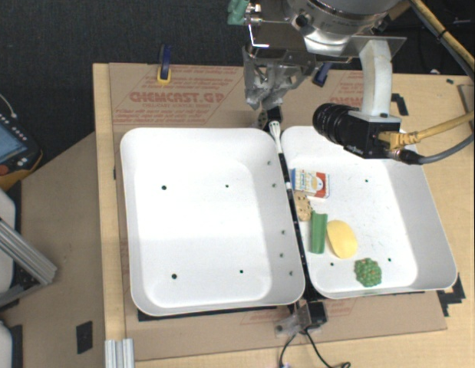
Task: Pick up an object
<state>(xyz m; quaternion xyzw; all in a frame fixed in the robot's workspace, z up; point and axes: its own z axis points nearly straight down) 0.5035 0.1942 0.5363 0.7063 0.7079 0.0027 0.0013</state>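
Gripper (268, 98) hung above the far edge of the bins, over the seam between them; I cannot tell its state, and nothing showed in it. Going left to right: the left bin (145, 205) was bare, while the right bin (421, 228) held the objects, probably the supply to pick from: a small card (310, 182), a green stick (318, 232), a yellow piece (342, 239), a green ball (367, 272).

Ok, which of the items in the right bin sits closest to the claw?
The small blue, white and red packet, the farthest-back item. The claw hangs past the bins' far edge, while the green stick, yellow piece and green lump lie nearer the front.
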